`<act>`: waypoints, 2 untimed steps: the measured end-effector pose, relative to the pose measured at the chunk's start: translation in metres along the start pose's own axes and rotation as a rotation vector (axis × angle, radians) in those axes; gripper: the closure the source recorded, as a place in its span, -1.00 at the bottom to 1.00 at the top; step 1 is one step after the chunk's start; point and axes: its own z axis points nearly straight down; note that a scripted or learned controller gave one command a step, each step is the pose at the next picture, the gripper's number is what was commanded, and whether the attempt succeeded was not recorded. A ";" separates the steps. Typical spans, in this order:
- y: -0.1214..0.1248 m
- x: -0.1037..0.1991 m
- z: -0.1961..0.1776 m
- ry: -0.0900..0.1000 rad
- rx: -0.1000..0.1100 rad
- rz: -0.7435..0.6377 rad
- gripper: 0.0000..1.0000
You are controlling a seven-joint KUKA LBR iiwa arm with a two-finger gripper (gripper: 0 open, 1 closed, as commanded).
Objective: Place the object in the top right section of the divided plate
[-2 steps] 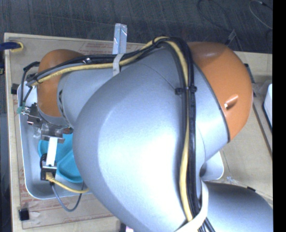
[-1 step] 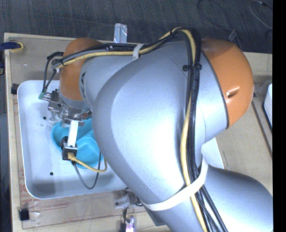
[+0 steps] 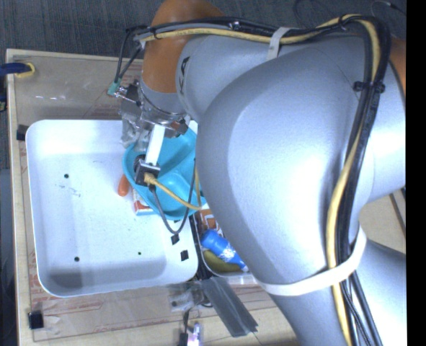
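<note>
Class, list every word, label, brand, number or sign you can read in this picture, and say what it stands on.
No text can be read here.
The blue packet beside the arm bears pale markings, too blurred to read.
The orange and white item under the blue plate is too hidden and too small to show any print.
The white bin has dark spots, not letters.
</note>
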 end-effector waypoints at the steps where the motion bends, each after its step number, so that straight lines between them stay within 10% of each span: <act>1: -0.046 0.079 0.048 -0.003 0.003 0.111 1.00; 2: -0.106 0.015 -0.033 -0.003 0.002 0.335 1.00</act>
